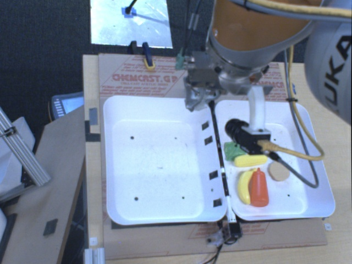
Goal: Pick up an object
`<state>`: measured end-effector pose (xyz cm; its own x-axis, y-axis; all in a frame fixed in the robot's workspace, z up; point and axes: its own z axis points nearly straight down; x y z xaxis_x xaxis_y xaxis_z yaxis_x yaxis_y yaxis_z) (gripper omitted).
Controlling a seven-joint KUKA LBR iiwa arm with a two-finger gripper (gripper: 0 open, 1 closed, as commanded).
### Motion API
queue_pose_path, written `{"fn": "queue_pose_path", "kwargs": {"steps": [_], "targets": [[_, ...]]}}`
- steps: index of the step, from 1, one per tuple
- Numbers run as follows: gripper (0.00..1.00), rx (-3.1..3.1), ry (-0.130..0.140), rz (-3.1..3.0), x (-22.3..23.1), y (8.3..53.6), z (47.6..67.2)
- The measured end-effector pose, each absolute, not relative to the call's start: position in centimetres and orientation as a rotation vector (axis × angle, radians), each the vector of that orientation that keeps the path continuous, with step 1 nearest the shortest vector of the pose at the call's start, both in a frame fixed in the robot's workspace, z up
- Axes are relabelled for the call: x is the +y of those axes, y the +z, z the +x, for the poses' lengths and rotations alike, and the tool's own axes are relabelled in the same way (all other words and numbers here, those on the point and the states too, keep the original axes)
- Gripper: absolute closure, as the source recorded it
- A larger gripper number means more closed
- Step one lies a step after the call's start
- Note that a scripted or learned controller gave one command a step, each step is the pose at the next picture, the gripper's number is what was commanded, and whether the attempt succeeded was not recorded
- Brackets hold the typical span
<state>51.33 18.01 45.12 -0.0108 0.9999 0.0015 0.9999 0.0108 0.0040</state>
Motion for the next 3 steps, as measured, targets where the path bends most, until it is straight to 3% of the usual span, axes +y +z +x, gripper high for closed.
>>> {"fn": "queue_pose_path", "kwargs": {"steps": [1,2,3], "targets": [[0.0,2.233,0.005,2.207,18.0,45.1,51.3],[1.0,2.237,0.009,2.202,18.0,46.2,51.4],[1.0,2.226,0.015,2.211,19.4,53.8,53.6]]}}
